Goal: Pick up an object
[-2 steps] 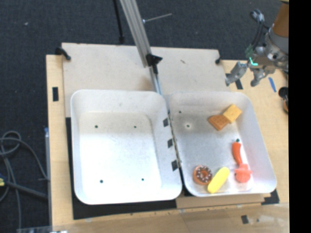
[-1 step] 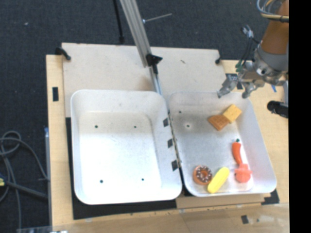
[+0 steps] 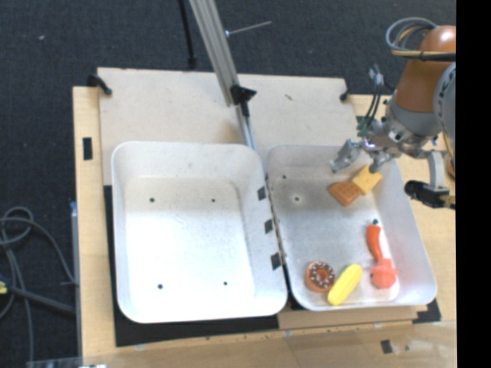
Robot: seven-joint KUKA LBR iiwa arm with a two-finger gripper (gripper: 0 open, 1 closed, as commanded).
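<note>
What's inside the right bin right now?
The right bin holds a waffle piece, carrot, donut and corn cob. The gripper hides part of its far corner.

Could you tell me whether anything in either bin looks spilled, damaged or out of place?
Nothing stands out. The waffle, cheese wedge, carrot, doughnut and corn cob lie intact inside the right bin.
</note>
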